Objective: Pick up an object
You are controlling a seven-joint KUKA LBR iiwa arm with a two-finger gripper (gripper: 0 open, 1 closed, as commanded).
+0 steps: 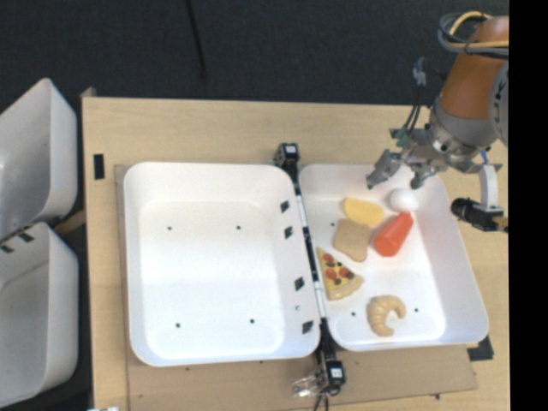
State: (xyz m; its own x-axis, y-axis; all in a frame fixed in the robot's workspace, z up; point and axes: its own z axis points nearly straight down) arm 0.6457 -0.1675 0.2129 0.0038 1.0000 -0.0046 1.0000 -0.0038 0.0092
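In the camera view, the gripper (400, 176) is hanging over the far end of the right bin (445, 315) with its fingers spread open and gripping nothing, just above a white egg (402, 199). Lying in that bin are the egg, a yellow wedge (363, 211), a red piece (393, 235), a cracker (351, 240), a pizza slice (337, 275) and a croissant (384, 313), while the left bin (137, 255) is sitting beside it on the desk (231, 127).
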